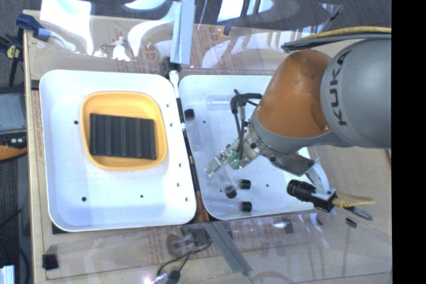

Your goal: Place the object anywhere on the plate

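Observation:
A yellow plate (pixel 123 106) with rounded corners lies in the left white bin (pixel 66 196). A dark grey ridged rectangular object (pixel 123 136) rests flat on the middle of the plate. My gripper (pixel 223 161) hangs low over the middle of the right white bin (pixel 200 93), well to the right of the plate and apart from the object. The grey arm with its orange band (pixel 296 103) covers much of the right bin's right half.
Several small black knobs (pixel 245 183) dot the floor of the right bin near the gripper. A ridge (pixel 183 136) separates the two bins. A black-tipped tool (pixel 309 193) juts out under the arm at the right. Clear panels stand behind the bins.

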